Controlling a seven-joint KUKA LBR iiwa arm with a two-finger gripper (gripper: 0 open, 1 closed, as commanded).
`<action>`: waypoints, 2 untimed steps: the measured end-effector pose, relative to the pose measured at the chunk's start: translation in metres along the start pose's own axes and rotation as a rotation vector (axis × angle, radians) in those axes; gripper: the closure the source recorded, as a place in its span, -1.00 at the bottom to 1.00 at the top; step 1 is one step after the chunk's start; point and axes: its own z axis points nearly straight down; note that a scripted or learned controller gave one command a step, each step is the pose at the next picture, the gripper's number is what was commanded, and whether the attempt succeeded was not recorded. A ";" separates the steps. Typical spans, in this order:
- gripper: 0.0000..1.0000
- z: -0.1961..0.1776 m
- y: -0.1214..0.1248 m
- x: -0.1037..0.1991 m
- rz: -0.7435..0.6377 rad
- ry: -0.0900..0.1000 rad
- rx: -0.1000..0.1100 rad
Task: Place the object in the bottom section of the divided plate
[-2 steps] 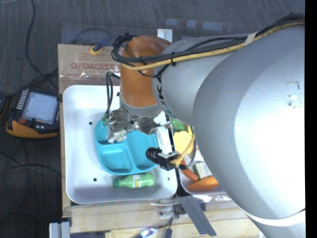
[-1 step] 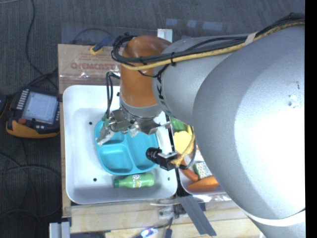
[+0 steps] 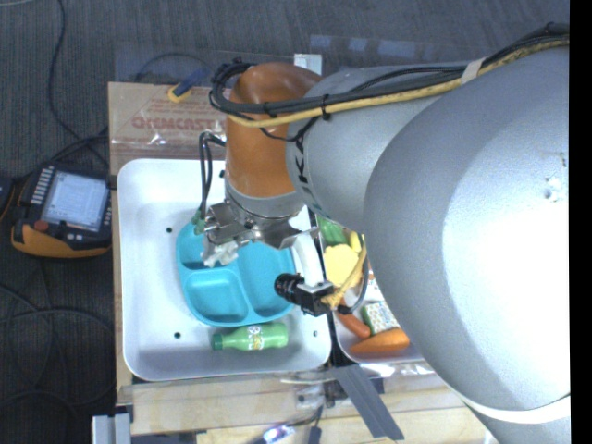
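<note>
A blue divided plate (image 3: 222, 289) lies in the left white bin (image 3: 148, 248). Its bottom section shows bare blue. My gripper (image 3: 219, 244) hangs over the plate's upper left part, below the orange band of the arm. A green bottle (image 3: 250, 338) lies on its side in the left bin, just below the plate. The arm hides the plate's upper sections.
The right bin (image 3: 344, 348) holds a yellow banana-like item (image 3: 340, 265), an orange carrot-like item (image 3: 375, 340) and a small printed packet (image 3: 377, 316). A handheld control pendant (image 3: 65, 211) lies on the floor to the left. A cardboard sheet (image 3: 157, 118) sits behind the left bin.
</note>
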 end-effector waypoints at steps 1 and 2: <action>-1.00 0.000 0.000 0.000 0.000 0.000 0.000; 1.00 -0.005 0.000 -0.001 0.001 -0.001 0.009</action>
